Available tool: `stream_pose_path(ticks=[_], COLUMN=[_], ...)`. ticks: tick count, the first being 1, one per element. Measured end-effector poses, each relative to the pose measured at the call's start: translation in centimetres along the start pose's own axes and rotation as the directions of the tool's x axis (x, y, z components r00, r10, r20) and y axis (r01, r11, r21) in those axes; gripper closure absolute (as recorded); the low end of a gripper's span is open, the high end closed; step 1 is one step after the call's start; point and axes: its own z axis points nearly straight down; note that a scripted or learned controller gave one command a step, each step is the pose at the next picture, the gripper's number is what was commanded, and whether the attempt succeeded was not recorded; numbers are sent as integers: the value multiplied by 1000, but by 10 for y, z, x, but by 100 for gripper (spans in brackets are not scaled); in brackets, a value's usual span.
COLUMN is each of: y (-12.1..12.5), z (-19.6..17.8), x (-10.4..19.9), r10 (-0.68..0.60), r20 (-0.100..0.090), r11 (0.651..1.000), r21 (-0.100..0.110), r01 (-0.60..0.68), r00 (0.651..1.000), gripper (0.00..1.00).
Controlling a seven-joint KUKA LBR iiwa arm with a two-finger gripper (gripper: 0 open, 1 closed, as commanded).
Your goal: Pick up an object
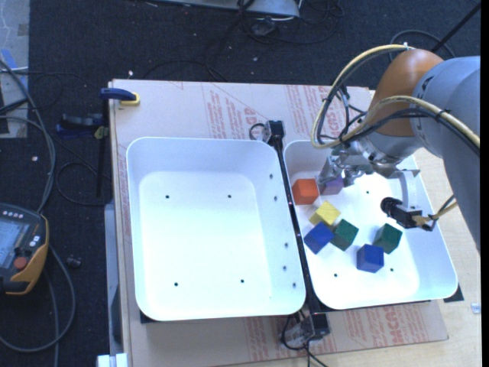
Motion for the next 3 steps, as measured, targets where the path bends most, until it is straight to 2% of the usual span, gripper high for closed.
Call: stream_pose_path(ticks=[1, 2, 3], y=[33, 38, 38], z=[-70, -68, -77], x=[39, 99, 100], r10=[14, 23, 21], r20=[-1, 1, 2], r11=[1000, 1000, 1000], r21=[11, 16, 17], r01=[-14, -23, -21], r00=[1000, 1000, 1000], gripper=[100, 100, 100])
